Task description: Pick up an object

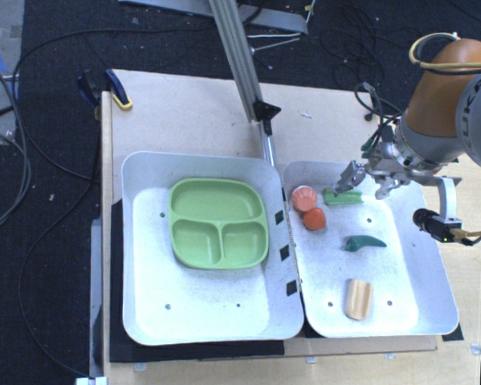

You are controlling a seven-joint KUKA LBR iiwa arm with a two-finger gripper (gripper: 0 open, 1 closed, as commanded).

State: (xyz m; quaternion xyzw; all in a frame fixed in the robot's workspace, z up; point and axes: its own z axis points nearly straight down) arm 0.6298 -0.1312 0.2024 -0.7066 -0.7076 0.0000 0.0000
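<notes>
My gripper (pixel 366 183) hangs over the far part of the right bin (pixel 429 278), open, with nothing between its fingers. A light green flat piece (pixel 345 198) lies just below its left finger (pixel 348 177); whether they touch I cannot tell. Left of that piece sit a pink round object (pixel 304 198) and an orange-red one (pixel 314 220), close together by the bin's left wall. A dark green pepper-like object (pixel 365 243) lies mid-bin. A tan bread-like block (pixel 358 299) rests toward the near edge.
The left bin (pixel 138 303) holds a green three-compartment tray (pixel 219 224). A slanted metal pole (pixel 241 55) crosses the bench's far side down to the bins' divide. A black cable and connector (pixel 433 223) hang at the arm's right.
</notes>
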